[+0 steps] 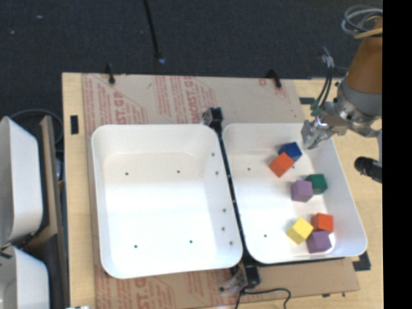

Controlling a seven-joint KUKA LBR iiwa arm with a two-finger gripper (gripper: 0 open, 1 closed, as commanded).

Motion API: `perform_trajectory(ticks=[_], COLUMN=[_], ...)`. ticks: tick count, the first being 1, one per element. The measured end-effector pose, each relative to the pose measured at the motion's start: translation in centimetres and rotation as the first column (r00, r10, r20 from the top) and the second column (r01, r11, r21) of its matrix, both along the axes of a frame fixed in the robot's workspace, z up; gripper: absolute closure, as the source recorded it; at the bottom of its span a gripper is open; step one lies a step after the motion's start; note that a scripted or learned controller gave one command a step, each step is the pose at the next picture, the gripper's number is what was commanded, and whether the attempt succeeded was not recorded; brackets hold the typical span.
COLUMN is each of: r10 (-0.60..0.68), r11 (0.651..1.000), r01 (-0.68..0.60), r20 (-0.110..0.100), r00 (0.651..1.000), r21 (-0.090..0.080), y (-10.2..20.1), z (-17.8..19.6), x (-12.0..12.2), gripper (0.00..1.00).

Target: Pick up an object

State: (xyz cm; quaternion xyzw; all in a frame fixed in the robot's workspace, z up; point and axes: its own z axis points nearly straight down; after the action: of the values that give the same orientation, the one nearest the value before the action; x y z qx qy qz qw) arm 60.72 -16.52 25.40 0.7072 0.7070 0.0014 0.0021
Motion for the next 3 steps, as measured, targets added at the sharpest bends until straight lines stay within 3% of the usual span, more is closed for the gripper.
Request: perform_trajectory(ticks=[2,3], r10=[0.004,0.004], r11=[1.000,1.000], r01=[-0.004,-0.004], r20=[-0.003,-0.004], r00=[1.000,1.000], r21=[0.002,0.002], y=[11.2,16.1], z=[0.1,-0.1], x=[1.5,1.0], gripper=[1.00,1.00])
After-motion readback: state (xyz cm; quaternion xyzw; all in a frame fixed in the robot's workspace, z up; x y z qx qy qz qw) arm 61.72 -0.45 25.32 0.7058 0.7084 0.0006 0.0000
